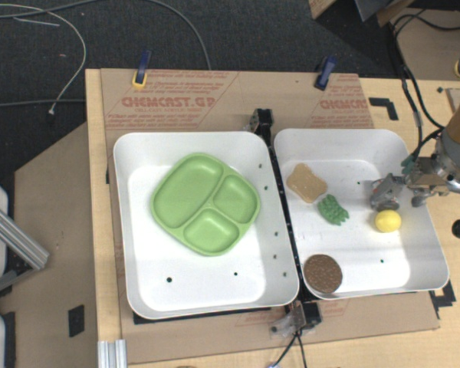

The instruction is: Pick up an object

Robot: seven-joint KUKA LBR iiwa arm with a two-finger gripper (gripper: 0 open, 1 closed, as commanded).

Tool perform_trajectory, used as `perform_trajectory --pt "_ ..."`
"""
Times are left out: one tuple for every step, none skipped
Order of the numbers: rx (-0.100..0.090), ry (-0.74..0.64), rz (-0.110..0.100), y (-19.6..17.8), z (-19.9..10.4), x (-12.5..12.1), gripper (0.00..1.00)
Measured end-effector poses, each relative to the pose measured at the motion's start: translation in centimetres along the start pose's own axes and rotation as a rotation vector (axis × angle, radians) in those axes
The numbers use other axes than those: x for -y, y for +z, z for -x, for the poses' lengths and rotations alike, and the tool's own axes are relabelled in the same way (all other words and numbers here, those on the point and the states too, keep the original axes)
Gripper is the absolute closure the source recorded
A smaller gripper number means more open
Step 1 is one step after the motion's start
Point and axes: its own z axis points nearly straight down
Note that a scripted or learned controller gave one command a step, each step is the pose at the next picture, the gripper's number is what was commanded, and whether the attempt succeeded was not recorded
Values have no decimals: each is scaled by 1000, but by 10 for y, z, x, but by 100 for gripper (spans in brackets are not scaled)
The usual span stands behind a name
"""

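The arm is cut off at the right edge, and its hand (395, 192) hangs low over the right bin (353, 148) just above the yellow ball (388, 221), though how far its jaws are parted I cannot tell, and nothing shows between them. Left of the ball lie a green toy (333, 210) and a tan bread slice (306, 182), with a brown disc (323, 273) at the near rim. The left bin (138, 274) carries a green divided plate (205, 203), with bare white floor around it.

In the right bin (414, 278) near my gripper (385, 198) lie a yellow ball (388, 221), green piece (333, 210), tan toast (306, 183) and brown disc (323, 273).
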Motion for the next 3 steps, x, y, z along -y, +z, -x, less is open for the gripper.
perform_trajectory --pt "4 -4 15 -8 -1 -3 0" --pt "1 -5 10 37 -8 -4 0" --pt "13 -5 35 78 -6 -8 0"
